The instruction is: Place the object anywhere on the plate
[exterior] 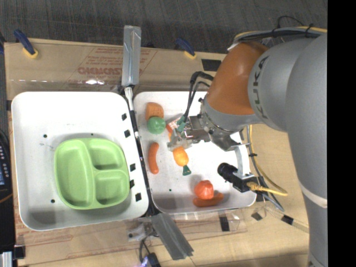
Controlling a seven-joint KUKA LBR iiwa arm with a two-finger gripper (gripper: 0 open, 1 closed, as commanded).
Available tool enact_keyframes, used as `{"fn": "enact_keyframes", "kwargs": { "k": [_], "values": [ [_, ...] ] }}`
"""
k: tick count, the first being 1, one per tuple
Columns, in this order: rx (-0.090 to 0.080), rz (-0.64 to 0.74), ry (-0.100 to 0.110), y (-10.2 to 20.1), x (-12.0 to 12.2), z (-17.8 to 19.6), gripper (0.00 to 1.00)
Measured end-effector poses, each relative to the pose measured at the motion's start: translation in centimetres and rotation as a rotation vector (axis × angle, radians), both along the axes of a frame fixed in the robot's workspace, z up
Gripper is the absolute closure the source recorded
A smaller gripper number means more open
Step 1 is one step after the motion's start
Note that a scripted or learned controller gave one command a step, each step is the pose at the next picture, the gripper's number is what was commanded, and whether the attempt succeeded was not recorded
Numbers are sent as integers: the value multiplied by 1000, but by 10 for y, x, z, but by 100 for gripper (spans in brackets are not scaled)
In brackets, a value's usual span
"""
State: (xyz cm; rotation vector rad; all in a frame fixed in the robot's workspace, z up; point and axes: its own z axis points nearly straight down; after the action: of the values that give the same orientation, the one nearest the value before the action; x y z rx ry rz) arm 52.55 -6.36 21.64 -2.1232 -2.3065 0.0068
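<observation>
Bins stand side by side on the tabletop [67, 65], which is covered with brown cardboard. The left bin [28, 115] carries a light green plate [92, 174] with three compartments. The plate lies near the middle of this bin, a little toward the lower edge, and nothing lies on it.

The right bin [233, 202] holds the toy food. An orange piece [155, 110] lies near the top edge, and a green round piece [156, 125] touches it just below. A long orange carrot-like piece [153, 158] lies near the left wall of this bin. A small orange object with a green tip [182, 160] lies in the middle of the bin. A red round tomato-like piece [204, 189] rests near the bottom wall, touching a flat orange-red piece [210, 199] beneath it.

The grey arm [289, 88] with its orange band [239, 85] reaches in from the right, over the right bin. The gripper [179, 133] is low in the upper middle of this bin, just above the small orange object and beside the green round piece. Something reddish shows at its tip, but I cannot tell if it is held, and I cannot tell how the gripper stands. A black part [231, 175] sticks out below the wrist.
</observation>
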Motion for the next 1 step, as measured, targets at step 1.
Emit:
{"fn": "enact_keyframes", "kwargs": {
  "k": [1],
  "values": [
    [-2, 35, -3, 73, -15, -27, 100]
  ]
}}
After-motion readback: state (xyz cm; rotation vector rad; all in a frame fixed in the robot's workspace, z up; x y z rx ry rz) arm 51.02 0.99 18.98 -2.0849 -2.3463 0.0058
